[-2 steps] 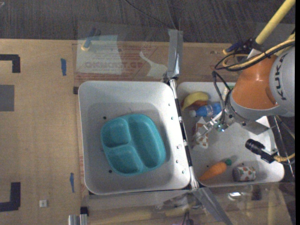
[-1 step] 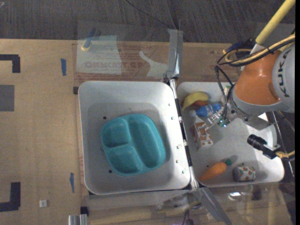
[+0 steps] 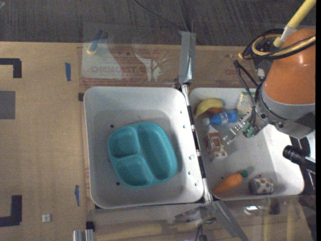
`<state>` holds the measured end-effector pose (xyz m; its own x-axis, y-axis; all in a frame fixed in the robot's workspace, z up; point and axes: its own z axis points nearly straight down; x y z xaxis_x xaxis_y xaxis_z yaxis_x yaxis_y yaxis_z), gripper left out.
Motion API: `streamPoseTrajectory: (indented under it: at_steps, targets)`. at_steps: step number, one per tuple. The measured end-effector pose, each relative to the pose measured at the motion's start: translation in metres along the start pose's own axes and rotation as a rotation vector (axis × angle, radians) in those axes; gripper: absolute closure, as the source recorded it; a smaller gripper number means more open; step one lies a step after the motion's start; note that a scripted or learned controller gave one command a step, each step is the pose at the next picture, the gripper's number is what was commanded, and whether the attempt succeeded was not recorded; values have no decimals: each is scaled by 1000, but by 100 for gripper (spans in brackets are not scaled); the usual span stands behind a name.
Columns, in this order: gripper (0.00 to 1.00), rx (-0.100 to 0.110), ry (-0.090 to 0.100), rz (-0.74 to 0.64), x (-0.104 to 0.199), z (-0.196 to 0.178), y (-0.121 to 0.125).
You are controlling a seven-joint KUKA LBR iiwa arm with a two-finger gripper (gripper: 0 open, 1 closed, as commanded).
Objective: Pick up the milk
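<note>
The milk (image 3: 216, 145) is a small white carton with brown-red print. It lies in the left half of the right bin (image 3: 286, 157), close to the divider. My gripper (image 3: 243, 129) hangs over the bin's middle, to the right of the carton and slightly farther back. Its fingers stand open with nothing between them. A small gap separates the nearer fingertip from the carton's upper right corner.
Around the milk in the right bin are a banana (image 3: 208, 106), a blue bottle (image 3: 224, 117), a small pale box (image 3: 244, 102), a carrot (image 3: 229, 182) and a printed can (image 3: 261, 185). The left bin (image 3: 95, 134) holds a teal divided plate (image 3: 143, 154).
</note>
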<state>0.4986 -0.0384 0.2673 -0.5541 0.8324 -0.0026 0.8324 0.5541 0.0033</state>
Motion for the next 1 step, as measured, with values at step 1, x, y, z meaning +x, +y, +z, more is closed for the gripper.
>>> streamPoseTrajectory:
  at_steps: [1]
  targets:
    - [100, 5, 4, 146, 28, 26, -4]
